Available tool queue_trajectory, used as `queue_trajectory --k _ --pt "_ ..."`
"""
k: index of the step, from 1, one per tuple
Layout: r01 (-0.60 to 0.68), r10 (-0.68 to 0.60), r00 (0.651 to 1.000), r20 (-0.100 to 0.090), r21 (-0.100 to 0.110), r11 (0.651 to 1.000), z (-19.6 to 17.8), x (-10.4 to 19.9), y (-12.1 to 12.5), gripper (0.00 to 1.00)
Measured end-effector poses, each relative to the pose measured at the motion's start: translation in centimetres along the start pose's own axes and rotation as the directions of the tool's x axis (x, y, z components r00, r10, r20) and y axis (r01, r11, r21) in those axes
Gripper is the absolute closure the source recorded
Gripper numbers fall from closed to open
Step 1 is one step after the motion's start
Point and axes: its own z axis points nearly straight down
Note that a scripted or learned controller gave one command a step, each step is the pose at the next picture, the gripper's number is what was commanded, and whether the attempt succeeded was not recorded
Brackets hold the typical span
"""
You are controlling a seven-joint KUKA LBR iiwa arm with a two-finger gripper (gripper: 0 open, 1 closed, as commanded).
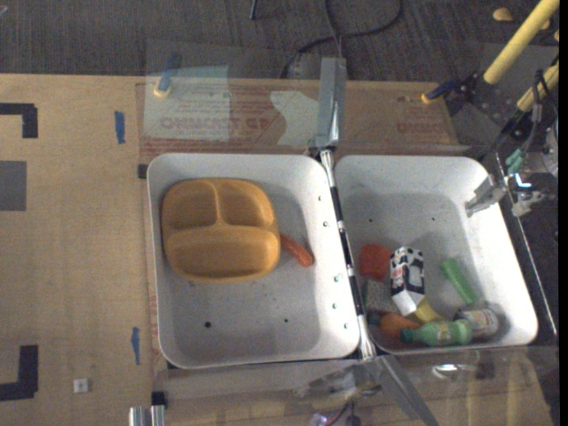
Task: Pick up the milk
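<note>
The right bin (426,193) holds the milk carton (407,278) (cow-patterned, lying among toy foods near its front). The gripper (508,192) sits at the bin's right rim; whether its fingers are apart is unclear. Descend squarely over the carton, avoiding the neighbouring green bottle (444,332).

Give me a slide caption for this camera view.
Milk carton among toy groceries in the right bin; orange plate in the left bin.

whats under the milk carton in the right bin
The milk carton lies in the right bin, among other toy items. Its lower end overlaps a yellow piece, and a red item sits at its left. Whatever lies directly beneath it is covered.
</note>
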Motion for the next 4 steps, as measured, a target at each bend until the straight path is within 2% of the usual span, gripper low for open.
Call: queue_trajectory --k 1,2,3,4 --pt "0.069 -0.069 0.998 0.001 -0.002 0.998 5.7 6.4 1.6 0.0" --pt "0.031 -0.031 1.0 0.001 -0.002 1.0 12.8 7.8 2.7 0.0" --pt "-0.09 0.09 0.996 0.002 -0.009 0.996 15.6 10.8 -1.7 0.0" --pt "-0.104 0.104 0.995 0.002 -0.003 0.995 6.1 12.0 -1.0 0.0"
